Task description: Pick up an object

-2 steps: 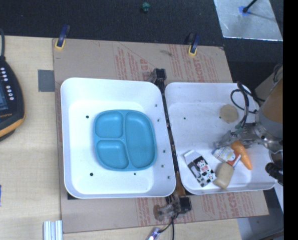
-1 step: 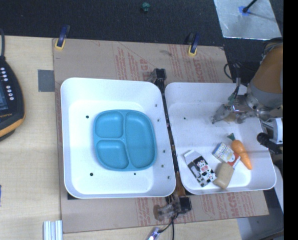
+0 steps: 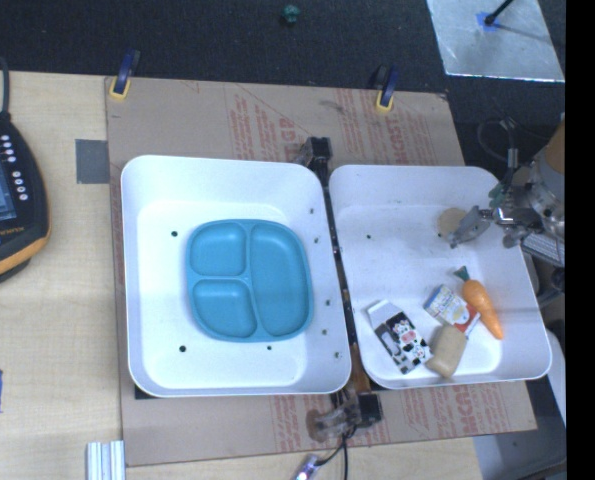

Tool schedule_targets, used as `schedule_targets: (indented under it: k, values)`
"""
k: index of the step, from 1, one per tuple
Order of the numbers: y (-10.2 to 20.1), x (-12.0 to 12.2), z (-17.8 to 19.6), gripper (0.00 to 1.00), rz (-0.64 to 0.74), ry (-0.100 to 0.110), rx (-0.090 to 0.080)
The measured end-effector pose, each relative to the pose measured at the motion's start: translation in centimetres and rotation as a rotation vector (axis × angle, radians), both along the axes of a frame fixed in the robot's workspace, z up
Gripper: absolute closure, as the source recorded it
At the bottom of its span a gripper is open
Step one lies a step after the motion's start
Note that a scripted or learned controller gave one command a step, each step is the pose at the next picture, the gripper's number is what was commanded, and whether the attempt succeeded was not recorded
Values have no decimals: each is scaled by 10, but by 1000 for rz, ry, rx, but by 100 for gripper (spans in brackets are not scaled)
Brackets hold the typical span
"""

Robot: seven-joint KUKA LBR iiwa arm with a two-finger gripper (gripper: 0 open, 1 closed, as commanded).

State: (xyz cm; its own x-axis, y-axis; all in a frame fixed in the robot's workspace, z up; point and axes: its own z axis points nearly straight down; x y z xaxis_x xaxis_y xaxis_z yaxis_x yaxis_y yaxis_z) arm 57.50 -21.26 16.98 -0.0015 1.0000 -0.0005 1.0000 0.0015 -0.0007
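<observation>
Near edge: pale wooden worktop point(image 3: 47, 368) carrying a brown cardboard sheet point(image 3: 277, 118), two shallow white plastic bins sitting on it side by side.

Right bin point(image 3: 397, 198), near corner: small cluster lying close together.
- black-and-white cow-print rectangular packet point(image 3: 398, 336), long axis running diagonally from upper left to lower right.
- beige rounded block point(image 3: 446, 352), just beside the packet on its right, touching or nearly.
- small white packet with orange and blue print point(image 3: 446, 303), lying tilted, just behind the block.
- orange plastic carrot point(image 3: 482, 307), long axis diagonal, green stem end pointing up-left toward bin centre, tip pointing toward the near right corner. Touching or overlapping the printed packet's right edge.

Left bin point(image 3: 147, 198): light blue three-compartment plastic plate point(image 3: 248, 279) lying flat in the middle.

Further back in the right bin: grey metal pincer point(image 3: 469, 225) hanging over the far right part, well apart from the cluster. A tan roundish thing is sitting at its tip; can't tell if fingers are apart or closed, or if it's gripping anything.

Far side: two blue-and-yellow clamps point(image 3: 125, 73) pinning the cardboard's back edge. Black-and-orange teach pendant point(image 3: 2, 203) lying on the worktop at far left. Beyond that, dark floor point(image 3: 227, 18).
</observation>
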Motion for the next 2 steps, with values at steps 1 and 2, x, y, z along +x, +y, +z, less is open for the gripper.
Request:
schedule_targets:
  k: [1,2]
  values:
    - [22,-51,-7,0,2,3,0]
    - [12,-53,-79,0,4,4,0]
